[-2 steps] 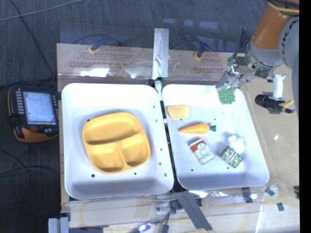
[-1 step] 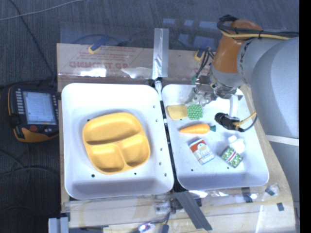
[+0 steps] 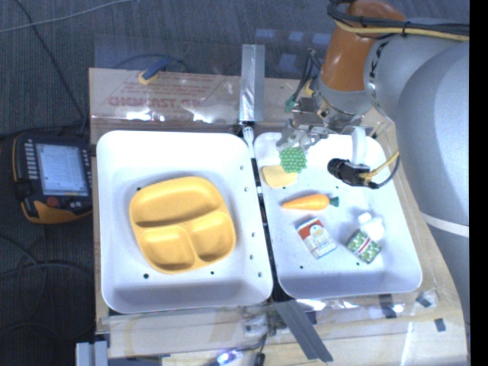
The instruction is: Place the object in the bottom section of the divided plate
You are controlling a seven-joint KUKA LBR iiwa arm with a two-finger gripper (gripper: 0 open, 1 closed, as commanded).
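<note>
1. Red lettering is seen on the brown cardboard sheet [image 3: 171, 97] lying under clear plastic at twelve o'clock of the left bin [image 3: 107, 227] — it is too blurred for any word to be made out.
2. A red-and-white label is carried by the small carton [image 3: 316, 236] in the right bin [image 3: 396, 269], at five o'clock of the carrot [image 3: 306, 201] — nothing on it can be read.
</note>
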